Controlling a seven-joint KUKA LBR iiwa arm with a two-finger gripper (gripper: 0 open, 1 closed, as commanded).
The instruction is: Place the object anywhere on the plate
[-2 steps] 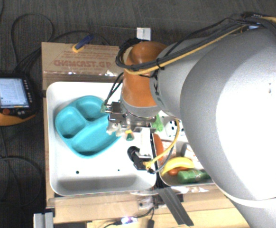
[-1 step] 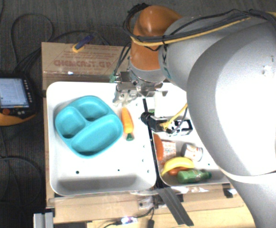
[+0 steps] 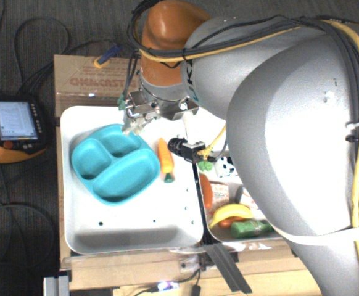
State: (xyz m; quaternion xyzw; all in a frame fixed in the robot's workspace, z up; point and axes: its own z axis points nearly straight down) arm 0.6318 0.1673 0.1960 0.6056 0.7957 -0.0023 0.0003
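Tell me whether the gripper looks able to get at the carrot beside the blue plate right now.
Probably yes. The carrot lies bare on the left bin floor, just right of the blue plate, with nothing on top. The gripper hovers near the plate's far rim, close by.

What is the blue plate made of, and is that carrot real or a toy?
The blue plate looks like smooth plastic: one even turquoise colour, rounded moulded sections and a soft shine. The carrot, lying beside the plate in the white bin, is probably a plastic toy: its orange is very even and smooth with a neat green tip, though the picture is too small to be sure.
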